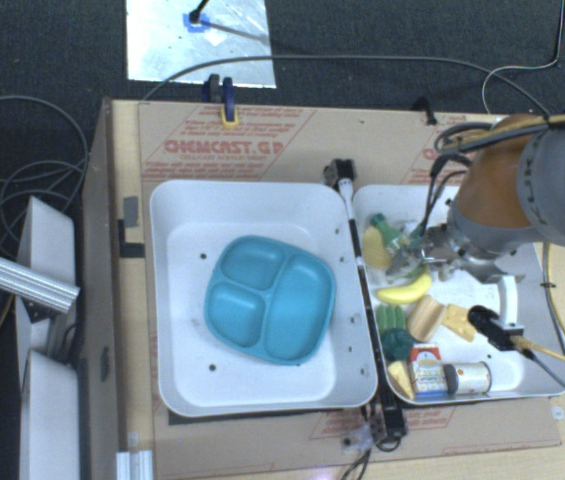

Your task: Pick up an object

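I see the surface (262,133) bearing two white bins side by side. The left bin (187,208) carries a blue divided plate (267,298) near its centre. The arm (522,183) reaches over the right bin (537,383), its wrist above the bin's far half; whether the fingers (409,255) are wide or narrow I cannot tell. Just beside them, toward the bin's left edge, lies a yellow banana (405,290). Nearer the front edge lie green toys (394,330), tan blocks (437,320) and a small bottle (452,378) on its side.
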Motion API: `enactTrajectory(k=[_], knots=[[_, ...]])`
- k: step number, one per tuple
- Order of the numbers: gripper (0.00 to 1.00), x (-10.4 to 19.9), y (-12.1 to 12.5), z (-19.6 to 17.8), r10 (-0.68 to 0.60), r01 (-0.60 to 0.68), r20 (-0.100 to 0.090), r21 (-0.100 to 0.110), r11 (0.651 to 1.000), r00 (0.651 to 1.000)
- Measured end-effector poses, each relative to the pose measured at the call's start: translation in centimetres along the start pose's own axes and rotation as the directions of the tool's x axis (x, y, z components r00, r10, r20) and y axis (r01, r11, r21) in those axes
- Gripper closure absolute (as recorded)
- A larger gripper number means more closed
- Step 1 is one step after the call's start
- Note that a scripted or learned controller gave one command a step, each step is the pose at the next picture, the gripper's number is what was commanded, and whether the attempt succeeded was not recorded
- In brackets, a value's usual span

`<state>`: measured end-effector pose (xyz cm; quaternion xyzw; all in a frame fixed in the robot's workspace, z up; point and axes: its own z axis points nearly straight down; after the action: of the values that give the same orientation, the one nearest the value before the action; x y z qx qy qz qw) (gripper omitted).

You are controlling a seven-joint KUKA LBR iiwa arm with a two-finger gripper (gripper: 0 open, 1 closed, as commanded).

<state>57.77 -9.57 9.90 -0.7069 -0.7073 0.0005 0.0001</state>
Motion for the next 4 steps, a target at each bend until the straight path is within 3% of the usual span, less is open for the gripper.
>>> enactTrajectory(k=[2, 3, 4], knots=[[0.00, 0.0, -4.7, 1.5, 0.000, 0.000, 0.000, -0.002, 1.000, 1.000], [0.00, 0.7, -5.8, 1.4, 0.001, -0.001, 0.001, -0.003, 1.000, 1.000], [1.00, 0.7, -5.7, 0.4, 0.000, 0.000, 0.000, -0.005, 1.000, 1.000]])
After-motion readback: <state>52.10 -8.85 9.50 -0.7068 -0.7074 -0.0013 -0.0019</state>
